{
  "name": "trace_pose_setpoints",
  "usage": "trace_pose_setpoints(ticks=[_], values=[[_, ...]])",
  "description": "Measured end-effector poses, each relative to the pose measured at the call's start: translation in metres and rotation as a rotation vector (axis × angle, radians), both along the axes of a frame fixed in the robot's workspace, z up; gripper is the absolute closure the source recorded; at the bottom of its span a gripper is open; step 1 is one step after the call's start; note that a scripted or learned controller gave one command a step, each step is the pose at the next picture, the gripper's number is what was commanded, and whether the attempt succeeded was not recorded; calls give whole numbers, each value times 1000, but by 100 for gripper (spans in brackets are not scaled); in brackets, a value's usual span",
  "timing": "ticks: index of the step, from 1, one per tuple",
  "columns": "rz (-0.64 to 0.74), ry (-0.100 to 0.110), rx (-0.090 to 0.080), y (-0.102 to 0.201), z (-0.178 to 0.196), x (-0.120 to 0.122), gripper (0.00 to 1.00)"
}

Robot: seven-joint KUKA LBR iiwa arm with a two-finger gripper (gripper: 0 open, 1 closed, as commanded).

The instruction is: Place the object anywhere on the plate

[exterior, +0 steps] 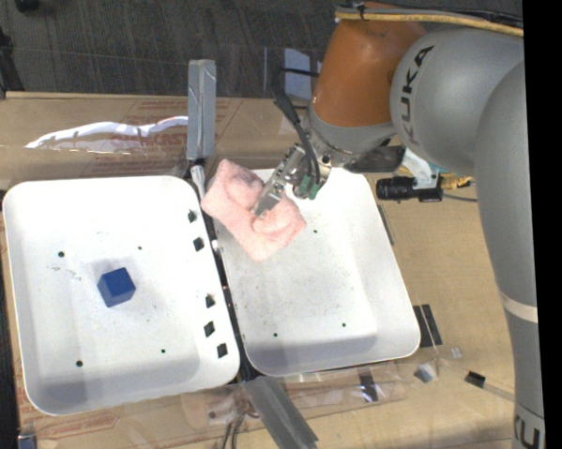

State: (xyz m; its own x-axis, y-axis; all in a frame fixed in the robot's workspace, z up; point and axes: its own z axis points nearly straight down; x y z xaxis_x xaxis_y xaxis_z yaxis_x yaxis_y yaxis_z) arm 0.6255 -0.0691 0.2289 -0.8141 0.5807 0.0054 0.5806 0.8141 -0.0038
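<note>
The gripper (pixel 272 199) is seen over the upper left part of the right bin (pixel 362 327), its fingers pointing down and to the left from the wrist. A pink cloth (pixel 252 211) is pressed or pinched at the fingertips; the fingers are set narrow and appear closed on a fold of it, though the far finger is partly hidden by the cloth, so the grip is judged likely rather than certain. The cloth is bunched, with its long axis running from upper left to lower right. Its upper end lies over the bin's rim near the divider between the two bins; its lower end hangs or rests just inside the right bin. Whether it is lifted clear of the bin floor cannot be told.

Outward, the orange band (pixel 357 69) and grey arm (pixel 483 133) are seen entering from the right. In the left bin (pixel 40 278) a blue cube (pixel 117 286) is lying, well apart from the gripper.

No plate can be made out, so the direction of the coming carry cannot be judged; a white plate would be hard to tell from a white bin.
</note>
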Motion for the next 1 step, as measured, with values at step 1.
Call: trace_pose_setpoints(ticks=[1], values=[[403,-1,2,49,9,-5,100]])
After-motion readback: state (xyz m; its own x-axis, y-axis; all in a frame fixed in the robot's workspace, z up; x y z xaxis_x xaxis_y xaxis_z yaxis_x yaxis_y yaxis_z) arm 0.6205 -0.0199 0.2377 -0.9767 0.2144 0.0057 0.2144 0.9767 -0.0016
